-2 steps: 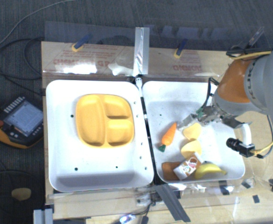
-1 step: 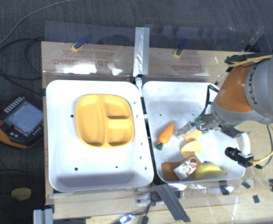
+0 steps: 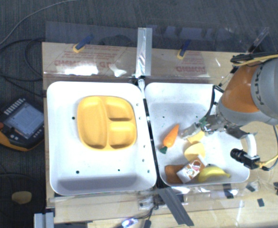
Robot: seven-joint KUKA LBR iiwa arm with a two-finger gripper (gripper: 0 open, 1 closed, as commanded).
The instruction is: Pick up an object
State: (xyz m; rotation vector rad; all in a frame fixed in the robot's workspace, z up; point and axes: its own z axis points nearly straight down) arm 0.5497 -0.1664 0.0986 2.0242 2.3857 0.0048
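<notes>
Pincer [image 3: 197, 128] low in right bin [image 3: 177, 101], centre-right of frame; open or shut, cannot tell. Carrot [image 3: 171, 136] lies just left of it, long axis slanting upper-right to lower-left.

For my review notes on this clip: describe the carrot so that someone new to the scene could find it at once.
Look at the right-hand white bin, the one the arm reaches into. Near its left wall, apart from the pile of food items at the bottom, lies the toy carrot, tilted. It is the one orange, tapered piece with a green tip; its neighbours are pale yellow, brown or banana-shaped.
</notes>
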